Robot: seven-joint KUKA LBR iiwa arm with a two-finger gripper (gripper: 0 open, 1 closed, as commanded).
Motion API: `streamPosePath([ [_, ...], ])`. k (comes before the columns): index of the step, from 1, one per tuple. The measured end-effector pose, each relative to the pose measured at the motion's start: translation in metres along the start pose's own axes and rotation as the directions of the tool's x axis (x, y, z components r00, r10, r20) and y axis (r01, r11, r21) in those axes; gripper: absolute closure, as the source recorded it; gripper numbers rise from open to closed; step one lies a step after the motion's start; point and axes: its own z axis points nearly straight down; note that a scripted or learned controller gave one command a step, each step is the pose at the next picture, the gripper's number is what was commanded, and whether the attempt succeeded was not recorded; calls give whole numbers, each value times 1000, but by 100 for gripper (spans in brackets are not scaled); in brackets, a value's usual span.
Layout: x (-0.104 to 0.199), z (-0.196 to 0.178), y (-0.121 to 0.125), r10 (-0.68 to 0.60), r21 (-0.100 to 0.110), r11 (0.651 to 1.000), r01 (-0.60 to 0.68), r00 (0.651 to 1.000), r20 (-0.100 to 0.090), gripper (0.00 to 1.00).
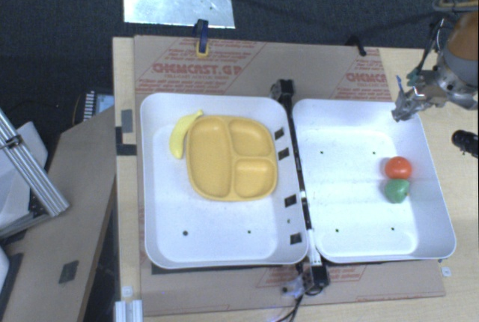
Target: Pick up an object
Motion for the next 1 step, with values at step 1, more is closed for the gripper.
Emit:
streamPosePath([
  [1, 63, -3, -13, -6, 5, 1000, 6, 1000, -4, 100],
])
